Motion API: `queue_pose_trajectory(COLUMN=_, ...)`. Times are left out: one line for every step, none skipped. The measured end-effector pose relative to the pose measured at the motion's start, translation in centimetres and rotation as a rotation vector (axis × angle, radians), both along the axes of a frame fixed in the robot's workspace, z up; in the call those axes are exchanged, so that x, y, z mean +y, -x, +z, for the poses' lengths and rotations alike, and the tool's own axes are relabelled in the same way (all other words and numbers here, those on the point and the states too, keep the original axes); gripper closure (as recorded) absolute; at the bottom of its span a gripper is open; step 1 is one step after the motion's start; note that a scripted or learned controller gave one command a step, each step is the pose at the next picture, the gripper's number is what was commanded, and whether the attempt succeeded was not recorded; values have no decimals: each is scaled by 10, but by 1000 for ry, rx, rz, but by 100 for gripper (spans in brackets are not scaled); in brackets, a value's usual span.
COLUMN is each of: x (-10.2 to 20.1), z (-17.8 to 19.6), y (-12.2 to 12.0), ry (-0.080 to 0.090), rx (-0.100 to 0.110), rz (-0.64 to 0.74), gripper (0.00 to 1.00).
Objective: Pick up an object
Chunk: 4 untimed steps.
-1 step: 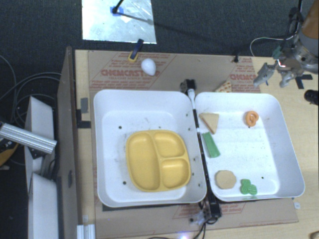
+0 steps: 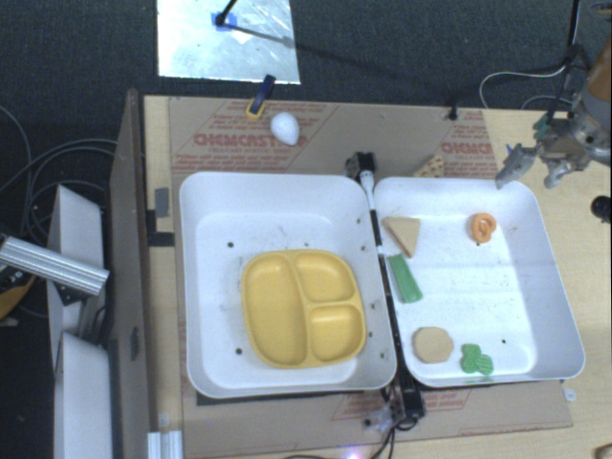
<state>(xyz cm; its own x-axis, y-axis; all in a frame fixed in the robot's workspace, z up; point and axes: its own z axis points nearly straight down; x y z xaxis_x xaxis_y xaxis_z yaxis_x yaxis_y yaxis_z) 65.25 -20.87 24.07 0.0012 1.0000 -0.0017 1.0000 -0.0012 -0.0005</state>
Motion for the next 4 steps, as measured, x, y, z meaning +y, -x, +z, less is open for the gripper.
queue_pose_trajectory(x=17, z=-58, y=-17, ry=-1, rx=-1, rz=6, gripper=0)
queue_pose_trajectory(x=1, z=-101, y=-16, ry=0, rx=-1, rz=2, gripper=0)
queue_pose_trajectory(x=18, z=-156, y=-2, ry=2, rx=-7, rz=6, gripper=0)
queue_pose_trajectory(x=16, z=-139, y=-5, ry=6, rx=-18, rz=7, gripper=100)
